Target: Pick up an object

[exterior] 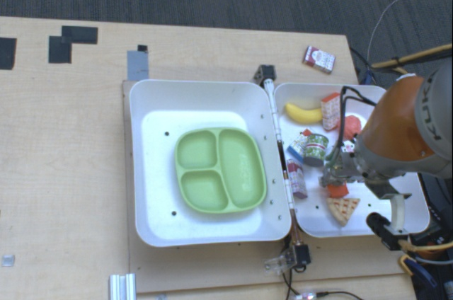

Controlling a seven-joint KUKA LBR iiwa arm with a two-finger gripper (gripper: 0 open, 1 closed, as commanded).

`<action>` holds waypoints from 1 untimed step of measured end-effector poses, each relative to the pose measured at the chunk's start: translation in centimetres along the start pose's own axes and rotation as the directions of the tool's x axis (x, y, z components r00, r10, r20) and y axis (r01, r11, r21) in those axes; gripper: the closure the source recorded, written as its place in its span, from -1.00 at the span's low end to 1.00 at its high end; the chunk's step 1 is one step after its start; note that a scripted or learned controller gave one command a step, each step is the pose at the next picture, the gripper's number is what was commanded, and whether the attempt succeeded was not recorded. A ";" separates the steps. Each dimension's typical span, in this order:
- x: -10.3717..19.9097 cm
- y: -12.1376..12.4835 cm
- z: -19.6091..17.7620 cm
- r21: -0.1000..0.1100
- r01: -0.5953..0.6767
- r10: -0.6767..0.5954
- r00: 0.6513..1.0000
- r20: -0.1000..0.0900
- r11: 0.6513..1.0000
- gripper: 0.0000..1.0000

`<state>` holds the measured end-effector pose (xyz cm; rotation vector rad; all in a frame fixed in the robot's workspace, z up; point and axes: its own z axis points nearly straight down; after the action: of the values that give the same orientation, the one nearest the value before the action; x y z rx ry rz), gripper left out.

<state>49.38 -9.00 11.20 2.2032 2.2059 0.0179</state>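
The gripper (338,182), its grip unreadable, is hanging over the right bin (417,221)'s near edge, needing a square descent onto the pizza slice (344,208).

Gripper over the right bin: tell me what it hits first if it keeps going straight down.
Probably the small red object directly under the gripper, just above the pizza slice toy in the right bin. Depth is hard to judge from this slanted view.
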 end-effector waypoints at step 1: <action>9.8 6.0 -7.3 0.021 0.005 -0.005 1.000 -0.011 1.000 1.00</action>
<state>55.23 0.91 18.53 2.2137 2.2278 0.0071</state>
